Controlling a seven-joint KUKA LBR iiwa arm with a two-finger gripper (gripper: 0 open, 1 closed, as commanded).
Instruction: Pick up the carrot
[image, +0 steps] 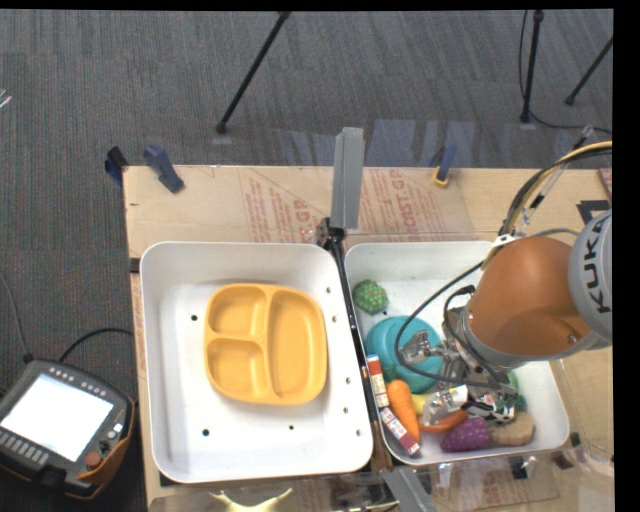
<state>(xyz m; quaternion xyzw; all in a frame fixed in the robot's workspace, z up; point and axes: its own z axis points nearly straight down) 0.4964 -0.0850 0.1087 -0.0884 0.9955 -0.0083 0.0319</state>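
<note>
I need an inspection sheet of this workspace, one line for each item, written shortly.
Surface: cardboard-covered bench bearing two white bins side by side.
Job's things: carrot lying in the right bin, near its front left corner.
Clutter: yellow divided plate in the left bin; teal bowl, green ball, purple grapes in the right bin.
Grippers: pincer low over the right bin, beside the carrot; grip unclear.
Cables: black cables along the wrist.
Surroundings: grey carpet, tripod legs, handheld control tablet on the floor.

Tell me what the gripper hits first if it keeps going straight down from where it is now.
Probably the clutter by the right bin's front wall, not the carrot. The gripper hangs just right of the carrot, over an orange-red piece beside the purple grapes. Depth is unclear.
</note>
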